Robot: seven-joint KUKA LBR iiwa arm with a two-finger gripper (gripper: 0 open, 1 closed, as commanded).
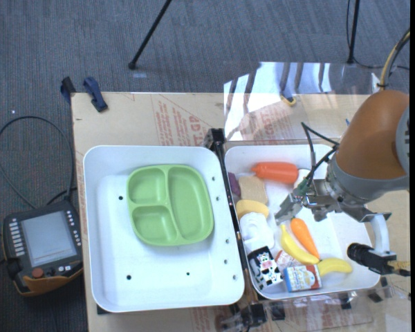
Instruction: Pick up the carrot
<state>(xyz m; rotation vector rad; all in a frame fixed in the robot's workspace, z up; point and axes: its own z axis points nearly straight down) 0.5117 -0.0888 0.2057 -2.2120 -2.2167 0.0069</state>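
The arm (373, 140) comes in from the right side of the frame, its orange band large in the upper right, and its gripper (295, 206) hangs over the right bin (311, 149). The fingers (288, 209) point toward the lower left and stand released, spread a little with nothing between them. Their tips sit just above the upper end of the carrot (304, 235).

The carrot lies in the middle of the right bin, slanting from upper left to lower right, small and orange. Just to its left, touching or nearly so, lies a yellow banana (295, 247) on the same slant. A second, larger orange vegetable (275, 172) lies near the top of that bin, well apart from the carrot. Another yellow piece (252, 207) lies by the bin's left wall, with a white object (253, 228) right below it. Near the bottom of the bin sit a black and white carton (265, 267), a small printed box (301, 277) and another yellow fruit (334, 266).

The left bin (104, 185) holds a green divided plate (171, 204) with three compartments. Both bins rest on the counter (159, 113). At the lower left of the frame, on the floor, lies a control pendant (45, 244) with a screen.
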